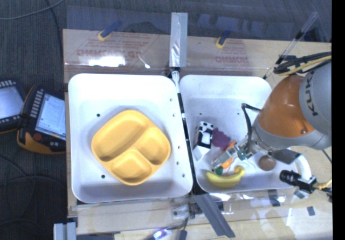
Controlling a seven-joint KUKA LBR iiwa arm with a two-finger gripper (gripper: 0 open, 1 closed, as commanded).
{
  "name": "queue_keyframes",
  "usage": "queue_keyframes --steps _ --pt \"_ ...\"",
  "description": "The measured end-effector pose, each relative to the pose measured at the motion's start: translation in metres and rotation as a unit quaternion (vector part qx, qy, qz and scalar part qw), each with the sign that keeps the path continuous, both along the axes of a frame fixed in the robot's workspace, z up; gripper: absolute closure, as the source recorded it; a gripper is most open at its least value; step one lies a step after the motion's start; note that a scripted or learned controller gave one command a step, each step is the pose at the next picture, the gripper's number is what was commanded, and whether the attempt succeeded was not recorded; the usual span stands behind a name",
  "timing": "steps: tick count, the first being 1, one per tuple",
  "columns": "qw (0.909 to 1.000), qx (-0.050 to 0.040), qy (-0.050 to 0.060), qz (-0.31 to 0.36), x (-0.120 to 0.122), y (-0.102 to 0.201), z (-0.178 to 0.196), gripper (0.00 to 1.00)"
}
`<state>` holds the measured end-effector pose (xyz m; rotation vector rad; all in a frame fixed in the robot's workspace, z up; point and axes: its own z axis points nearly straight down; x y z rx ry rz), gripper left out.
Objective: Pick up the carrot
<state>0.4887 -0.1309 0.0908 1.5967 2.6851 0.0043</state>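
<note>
Arm low over your right bin, gripper [233, 153] among the toys.

You had the carrot [228, 162] lying near the front wall of the right bin [226, 90], touching the top of the banana [225, 178], with the gripper tip right over it. You couldn't tell how wide the hand was spread or whether it gripped anything. A purple piece [220, 138] sat just behind; the yellow divided tray [131, 146] sat in the left bin [81, 125].

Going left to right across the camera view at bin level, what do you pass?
Teach pendant → yellow divided plate in the left bin → black-and-white toy → purple item → brown round item → arm's orange band.
</note>
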Motion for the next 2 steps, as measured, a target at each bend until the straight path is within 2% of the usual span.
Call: queue_keyframes --steps 1,2 --pt "1.0000 0.0013 0.000 0.001 0.001 0.001 0.009 1.00" --pt "0.9975 0.0027 0.009 -0.071 0.052 0.067 0.092 1.00"
